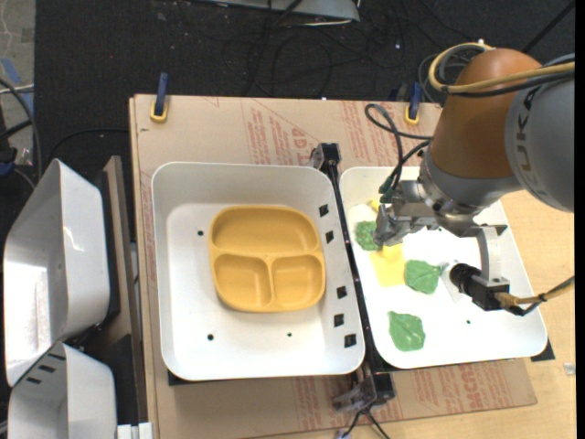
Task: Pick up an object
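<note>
You have one fixed camera mounted above the bench (274, 122), looking down at a slant from a moderate height. It takes in both white bins: the left bin (174, 199) and the right bin (512, 332) sit mid-frame, and the arm (498, 117) enters from the right, close under the lens.

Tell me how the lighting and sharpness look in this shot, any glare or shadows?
Camera view: even, soft lighting; mild glare on the arm's orange band; faint shadow under the end effector in the right bin; yellow tray sharp; background floor dark.
</note>
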Robot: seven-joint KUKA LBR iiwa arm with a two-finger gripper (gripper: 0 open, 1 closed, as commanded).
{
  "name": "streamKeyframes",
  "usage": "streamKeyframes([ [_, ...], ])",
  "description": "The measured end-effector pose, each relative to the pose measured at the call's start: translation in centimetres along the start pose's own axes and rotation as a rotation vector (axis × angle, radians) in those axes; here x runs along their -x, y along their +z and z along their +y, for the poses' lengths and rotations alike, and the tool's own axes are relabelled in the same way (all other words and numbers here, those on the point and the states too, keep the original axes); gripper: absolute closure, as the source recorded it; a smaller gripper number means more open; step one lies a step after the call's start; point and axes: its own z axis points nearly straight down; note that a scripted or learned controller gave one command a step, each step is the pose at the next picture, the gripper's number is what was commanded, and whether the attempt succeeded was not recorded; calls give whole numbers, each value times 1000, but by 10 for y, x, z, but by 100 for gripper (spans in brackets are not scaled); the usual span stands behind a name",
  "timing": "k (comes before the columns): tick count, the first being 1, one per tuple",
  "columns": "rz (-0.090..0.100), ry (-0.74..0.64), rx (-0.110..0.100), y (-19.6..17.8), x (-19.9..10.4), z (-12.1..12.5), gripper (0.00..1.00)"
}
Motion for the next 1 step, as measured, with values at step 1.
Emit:
streamKeyframes([
  [1,0,-1,0,4,-59,26,100],
])
